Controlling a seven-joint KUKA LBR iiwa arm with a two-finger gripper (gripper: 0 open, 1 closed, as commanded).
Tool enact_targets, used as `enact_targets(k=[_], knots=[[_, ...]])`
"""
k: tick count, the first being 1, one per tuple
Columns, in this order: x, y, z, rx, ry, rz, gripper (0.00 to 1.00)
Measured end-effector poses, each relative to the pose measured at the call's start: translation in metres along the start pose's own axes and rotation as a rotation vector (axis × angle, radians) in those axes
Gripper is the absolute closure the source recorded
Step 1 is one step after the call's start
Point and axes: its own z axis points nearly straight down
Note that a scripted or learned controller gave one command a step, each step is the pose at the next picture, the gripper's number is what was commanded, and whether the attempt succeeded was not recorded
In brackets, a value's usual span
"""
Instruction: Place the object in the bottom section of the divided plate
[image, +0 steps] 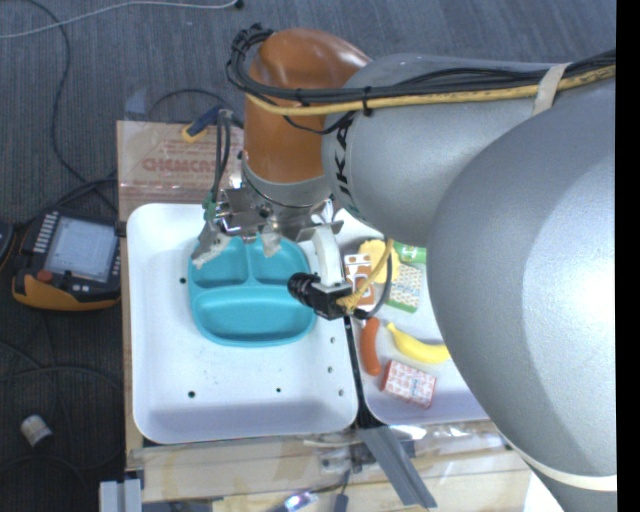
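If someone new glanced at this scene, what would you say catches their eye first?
Probably the huge grey arm with its orange band, reaching in from the right and hanging over the left bin. Under its gripper lies a bright blue divided plate. In the right bin sit a yellow banana and other small items.

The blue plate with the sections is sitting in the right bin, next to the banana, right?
Not quite. The camera view shows the blue divided plate sitting in the left bin. The banana lies in the right bin, so it's in the neighbouring bin.
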Motion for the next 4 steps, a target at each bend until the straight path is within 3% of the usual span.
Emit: enact_targets(k=[1,2,3,4], knots=[[0.002,0.035,0.119,0.001,0.000,0.164,0.00],[-0.005,0.085,0.005,-0.003,-0.002,0.007,0.00],[-0.007,0.085,-0.003,0.000,-0.010,0.007,1.00],[0.010,0.050,0.079,0.002,-0.003,0.039,1.00]])
